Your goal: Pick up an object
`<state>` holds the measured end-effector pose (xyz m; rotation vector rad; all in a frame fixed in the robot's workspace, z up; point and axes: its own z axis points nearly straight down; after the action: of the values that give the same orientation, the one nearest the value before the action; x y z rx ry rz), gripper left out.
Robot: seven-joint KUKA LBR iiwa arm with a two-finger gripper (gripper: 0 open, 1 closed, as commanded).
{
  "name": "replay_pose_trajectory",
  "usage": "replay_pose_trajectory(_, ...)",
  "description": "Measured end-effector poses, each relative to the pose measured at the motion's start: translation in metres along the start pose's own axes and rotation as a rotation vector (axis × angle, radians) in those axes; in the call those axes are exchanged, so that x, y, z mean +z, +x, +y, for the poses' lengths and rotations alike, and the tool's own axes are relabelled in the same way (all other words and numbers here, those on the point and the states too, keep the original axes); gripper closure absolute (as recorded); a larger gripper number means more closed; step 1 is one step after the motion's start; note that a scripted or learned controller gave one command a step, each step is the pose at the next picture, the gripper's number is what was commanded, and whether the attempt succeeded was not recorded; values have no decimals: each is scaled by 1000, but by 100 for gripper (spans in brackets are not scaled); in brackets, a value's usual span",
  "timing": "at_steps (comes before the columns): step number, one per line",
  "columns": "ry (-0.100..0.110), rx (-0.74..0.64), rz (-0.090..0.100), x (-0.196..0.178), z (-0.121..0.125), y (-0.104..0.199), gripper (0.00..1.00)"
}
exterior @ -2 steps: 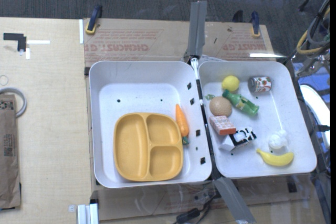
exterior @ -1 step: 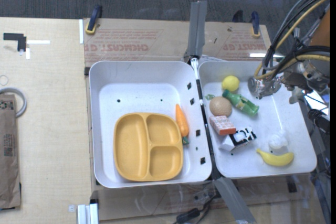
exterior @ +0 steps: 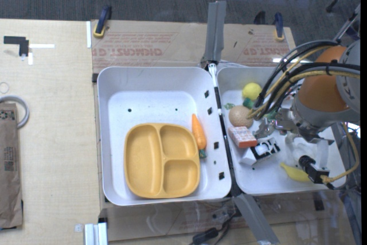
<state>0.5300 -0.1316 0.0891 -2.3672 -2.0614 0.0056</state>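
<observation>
My gripper hangs low over the middle of the right bin, under the orange-banded wrist and a bundle of cables. Just to its left lie a tan egg-shaped object and a small red and white box. A black and white item sits directly below the gripper, partly covered by it. A yellow lemon and a green piece lie at the back of the bin. A yellow banana rests near the front right.
The left bin holds a yellow divided plate with an orange carrot at its right edge. A centre divider separates the bins. A brown paper bag lies on the bench at far left.
</observation>
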Motion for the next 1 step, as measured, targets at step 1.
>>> replay_pose_trajectory(1, 2, 508, -2, 1, 37, -6, 0)
